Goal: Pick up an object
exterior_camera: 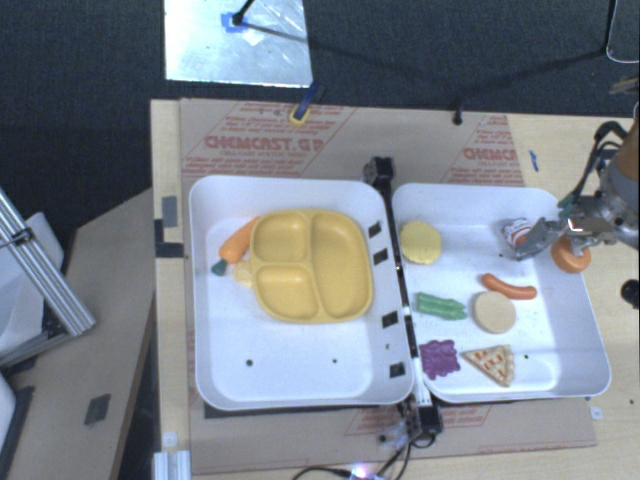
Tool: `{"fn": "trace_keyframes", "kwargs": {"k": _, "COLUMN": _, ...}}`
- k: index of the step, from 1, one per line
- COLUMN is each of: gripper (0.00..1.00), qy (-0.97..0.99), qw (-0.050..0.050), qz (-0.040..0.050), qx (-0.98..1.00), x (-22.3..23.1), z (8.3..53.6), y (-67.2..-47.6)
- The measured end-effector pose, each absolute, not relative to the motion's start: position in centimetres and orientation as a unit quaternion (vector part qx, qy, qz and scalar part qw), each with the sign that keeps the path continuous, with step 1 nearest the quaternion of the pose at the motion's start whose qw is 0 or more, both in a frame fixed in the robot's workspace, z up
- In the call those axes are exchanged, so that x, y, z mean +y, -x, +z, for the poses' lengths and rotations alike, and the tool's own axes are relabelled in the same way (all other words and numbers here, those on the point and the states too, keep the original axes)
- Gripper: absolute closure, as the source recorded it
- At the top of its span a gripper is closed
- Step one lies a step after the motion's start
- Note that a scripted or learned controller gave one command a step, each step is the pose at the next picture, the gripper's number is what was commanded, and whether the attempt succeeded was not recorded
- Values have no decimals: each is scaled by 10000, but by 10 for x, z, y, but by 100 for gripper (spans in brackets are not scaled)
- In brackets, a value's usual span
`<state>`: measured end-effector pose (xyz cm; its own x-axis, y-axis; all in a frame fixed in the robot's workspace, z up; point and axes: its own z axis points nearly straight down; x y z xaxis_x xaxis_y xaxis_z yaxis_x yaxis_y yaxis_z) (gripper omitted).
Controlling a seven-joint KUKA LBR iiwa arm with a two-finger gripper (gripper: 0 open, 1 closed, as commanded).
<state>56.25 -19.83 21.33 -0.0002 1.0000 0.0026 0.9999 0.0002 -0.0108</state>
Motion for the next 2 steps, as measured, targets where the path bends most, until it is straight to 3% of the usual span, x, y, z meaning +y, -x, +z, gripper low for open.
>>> {"fn": "trace_keyframes", "kwargs": {"k": 1, "gripper": 0, "qy": 7059, "qw": -7, "qz": -3, "qx": -7083, "x": -198, "z": 220, "y": -565}}
{"fn": "trace_keyframes", "kwargs": {"k": 2, "gripper": 0, "qy": 7056, "qw": 9, "qz": 3, "qx": -7086, "x": -196, "z": 175, "y": -573}}
